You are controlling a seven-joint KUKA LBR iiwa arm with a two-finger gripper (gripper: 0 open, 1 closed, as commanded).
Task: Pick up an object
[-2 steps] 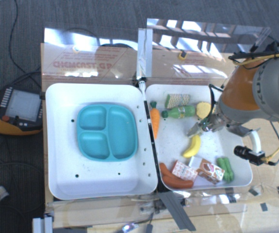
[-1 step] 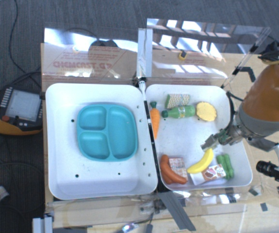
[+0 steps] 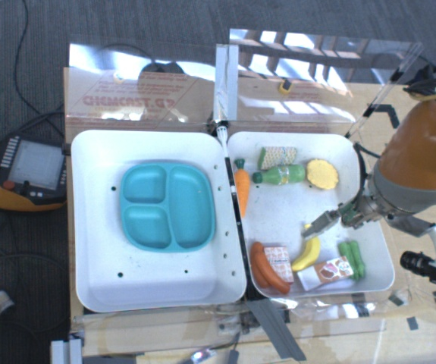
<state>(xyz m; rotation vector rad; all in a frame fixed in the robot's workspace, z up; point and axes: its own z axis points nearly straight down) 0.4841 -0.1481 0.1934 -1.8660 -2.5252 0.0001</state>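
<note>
Two white bins: the left bin (image 3: 96, 279) carries one glossy teal three-compartment tray (image 3: 167, 206). The right bin (image 3: 346, 146) holds one carrot (image 3: 242, 190), one banana (image 3: 307, 253), one green bottle (image 3: 281, 175). The gripper (image 3: 325, 221) hovers above the banana, finger state impossible to tell.

Right bin (image 3: 369, 275) is pretty crowded: around the banana (image 3: 307, 255) sit a hot dog (image 3: 267, 270), packets and green pods (image 3: 352, 258) along the front wall. Open floor lies just behind the banana, before the green bottle (image 3: 282, 175).

The end effector (image 3: 325, 221) hovers in the right bin (image 3: 369, 283) just above a banana (image 3: 307, 255).
</note>
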